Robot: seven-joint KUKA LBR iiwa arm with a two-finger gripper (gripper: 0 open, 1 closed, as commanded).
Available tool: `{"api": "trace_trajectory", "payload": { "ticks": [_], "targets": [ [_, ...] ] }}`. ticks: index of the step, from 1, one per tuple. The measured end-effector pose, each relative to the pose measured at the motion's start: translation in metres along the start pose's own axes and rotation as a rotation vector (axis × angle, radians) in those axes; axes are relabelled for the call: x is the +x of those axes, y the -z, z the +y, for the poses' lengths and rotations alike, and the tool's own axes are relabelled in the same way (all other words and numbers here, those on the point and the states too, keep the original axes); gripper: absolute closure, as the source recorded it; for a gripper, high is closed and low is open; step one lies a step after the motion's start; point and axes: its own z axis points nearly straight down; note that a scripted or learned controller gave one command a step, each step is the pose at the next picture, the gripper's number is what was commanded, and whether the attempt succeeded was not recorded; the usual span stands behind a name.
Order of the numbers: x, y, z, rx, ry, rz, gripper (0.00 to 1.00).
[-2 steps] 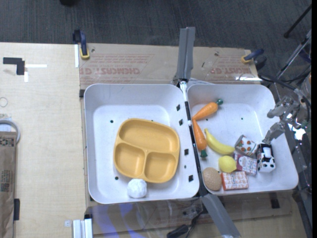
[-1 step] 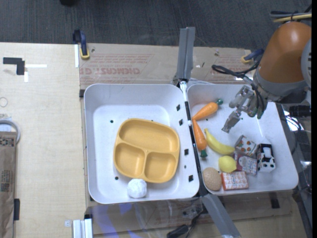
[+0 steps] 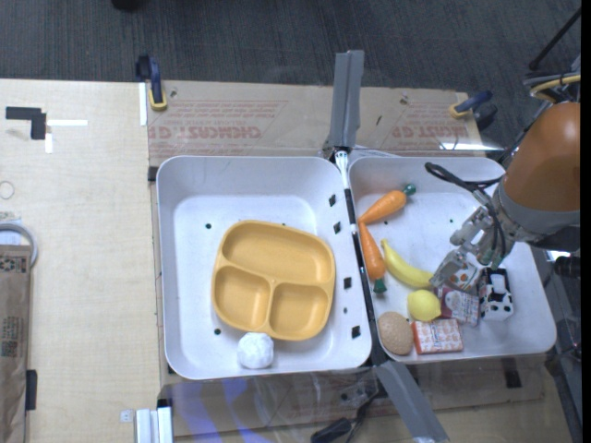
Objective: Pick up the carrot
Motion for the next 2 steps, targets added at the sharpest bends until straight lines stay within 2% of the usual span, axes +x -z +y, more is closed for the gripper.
{"api": "trace_trajectory", "payload": {
  "ticks": [1,2],
  "targets": [
    [0.043,0.073,0.063,-0.002,0.063,-0.003,0.00],
    [0.015,-0.028,-0.002,0.000,0.177,-0.001,0.00]
  ]
}}
